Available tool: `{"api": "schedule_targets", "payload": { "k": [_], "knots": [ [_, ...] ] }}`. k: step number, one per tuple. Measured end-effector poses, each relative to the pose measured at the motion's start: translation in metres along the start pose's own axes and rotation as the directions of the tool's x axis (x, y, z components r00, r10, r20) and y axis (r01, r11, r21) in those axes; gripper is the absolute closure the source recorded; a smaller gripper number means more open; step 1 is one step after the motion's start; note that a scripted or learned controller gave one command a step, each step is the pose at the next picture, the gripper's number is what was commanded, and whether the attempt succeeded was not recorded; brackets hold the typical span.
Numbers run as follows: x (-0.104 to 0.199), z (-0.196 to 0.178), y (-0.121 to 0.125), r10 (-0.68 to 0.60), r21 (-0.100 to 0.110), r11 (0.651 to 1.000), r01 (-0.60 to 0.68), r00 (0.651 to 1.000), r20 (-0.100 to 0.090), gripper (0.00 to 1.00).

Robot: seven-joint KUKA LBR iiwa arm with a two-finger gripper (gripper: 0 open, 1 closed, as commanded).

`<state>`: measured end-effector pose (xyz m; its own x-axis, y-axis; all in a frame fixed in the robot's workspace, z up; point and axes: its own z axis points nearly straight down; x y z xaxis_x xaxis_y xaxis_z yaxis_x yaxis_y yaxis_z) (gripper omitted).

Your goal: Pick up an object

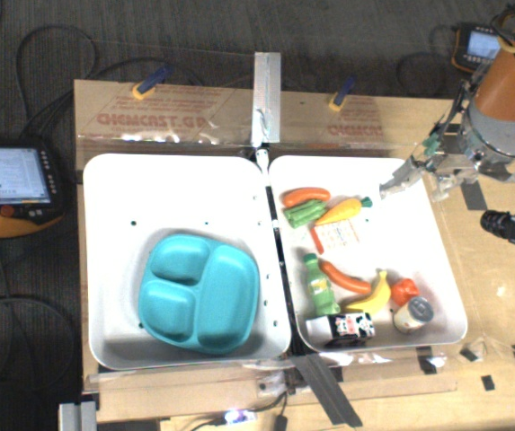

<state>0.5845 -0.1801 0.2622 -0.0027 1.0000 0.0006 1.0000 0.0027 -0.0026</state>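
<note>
Crowded along the right bin's (437, 250) near edge lie a banana (376, 293), a green bottle (317, 284) and a small carton (350, 328); a carrot (343, 210) sits toward its far edge. A blue tray (201, 292) occupies the left bin (113, 241). Over the right bin's far right corner, the gripper (392, 187) hangs low, slanted; I cannot tell its state.

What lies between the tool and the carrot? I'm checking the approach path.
Bare white bin floor: the camera view shows nothing between the tool and the carrot.
</note>
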Motion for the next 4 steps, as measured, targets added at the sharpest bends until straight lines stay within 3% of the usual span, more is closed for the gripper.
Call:
{"api": "schedule_targets", "payload": {
  "k": [1,2,3,4],
  "knots": [
    [0.046,0.141,0.016,-0.138,0.001,0.99,0.138,0.99,-0.001,0.0],
    [0.07,0.174,0.062,-0.204,-0.001,0.979,0.204,0.979,0.004,0.0],
    [0.071,0.163,0.063,-0.204,-0.004,0.979,0.204,0.979,0.003,1.0],
    [0.095,0.056,-0.008,-0.241,-0.002,0.971,0.241,0.971,-0.001,1.0]
  ]
}}
